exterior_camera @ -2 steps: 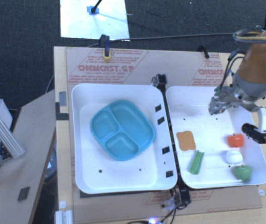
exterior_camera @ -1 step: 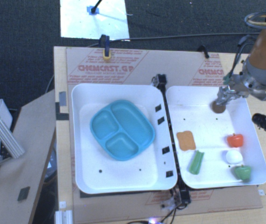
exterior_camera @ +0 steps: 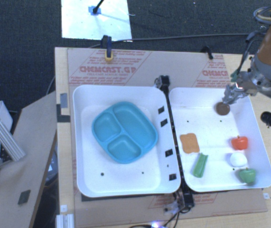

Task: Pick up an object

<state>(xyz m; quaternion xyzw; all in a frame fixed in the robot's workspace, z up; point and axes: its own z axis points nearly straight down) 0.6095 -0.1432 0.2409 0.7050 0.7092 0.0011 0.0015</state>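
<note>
In the right bin point(exterior_camera: 261, 141), near its far edge, the gripper point(exterior_camera: 231, 97) is poised just above a brown disc point(exterior_camera: 222, 109); the jaw state cannot be told. A blue tray point(exterior_camera: 124, 132) is seen in the left bin point(exterior_camera: 85, 127).

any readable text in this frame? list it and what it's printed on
"CHEMCAST GP" in red, on the brown protective sheet under the bins, upper left corner.
The same red mark at the sheet's upper right corner runs diagonally, cut off and blurred: not readable in full.
Smaller red print beneath both marks: too small to read.
No text readable on the blue divided plate, the two white bins, or the food items.
</note>
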